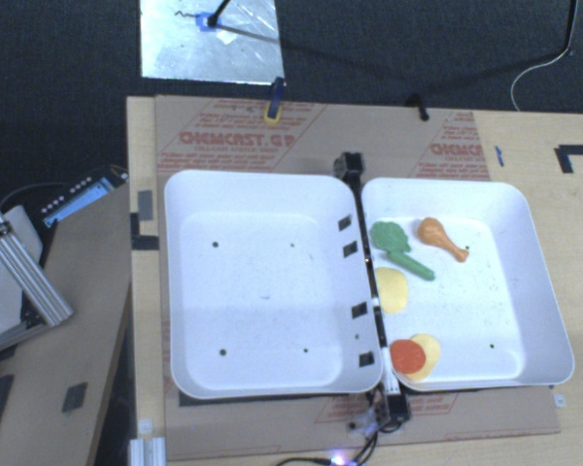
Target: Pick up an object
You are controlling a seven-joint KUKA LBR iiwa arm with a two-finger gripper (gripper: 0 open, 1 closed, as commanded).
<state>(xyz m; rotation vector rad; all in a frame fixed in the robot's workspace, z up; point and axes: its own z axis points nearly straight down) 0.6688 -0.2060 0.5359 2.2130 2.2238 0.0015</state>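
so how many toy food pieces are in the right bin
4, as far as I can tell: a green piece and an orange drumstick near the far end, a pale yellow piece by the divider, and a red and yellow piece at the near corner.

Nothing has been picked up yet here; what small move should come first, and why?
Probably bring the arm in over the right bin toward the orange drumstick toy. All four objects lie in that bin, and the drumstick sits apart from the green broccoli-like toy, the yellow piece and the red-and-yellow piece near the divider.
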